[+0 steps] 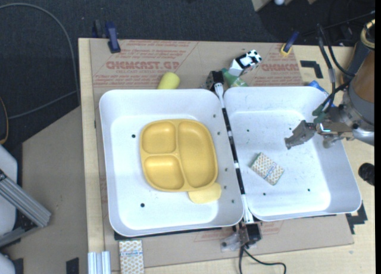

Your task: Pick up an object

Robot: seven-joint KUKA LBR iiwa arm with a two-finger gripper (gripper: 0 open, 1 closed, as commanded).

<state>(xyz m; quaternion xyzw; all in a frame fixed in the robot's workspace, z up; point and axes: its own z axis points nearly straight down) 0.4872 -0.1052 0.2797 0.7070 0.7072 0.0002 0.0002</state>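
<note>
A small patterned packet [267,168] lies flat in the right bin [333,201], near its middle. My gripper [311,140] hovers over the same bin, up and to the right of the packet and apart from it. It is open, and nothing sits between its fingers [294,138]. In the left bin [119,165] rests a yellow divided plate [178,153], with a pale yellow flat piece [206,193] poking out from under its lower right edge.
On the bench behind the bins lie a yellow cylinder [169,80] and a black-and-white toy [246,61] beside a green item. Blue clamps [111,36] grip the board's far edge. Another patterned packet [131,255] lies in front of the left bin.
</note>
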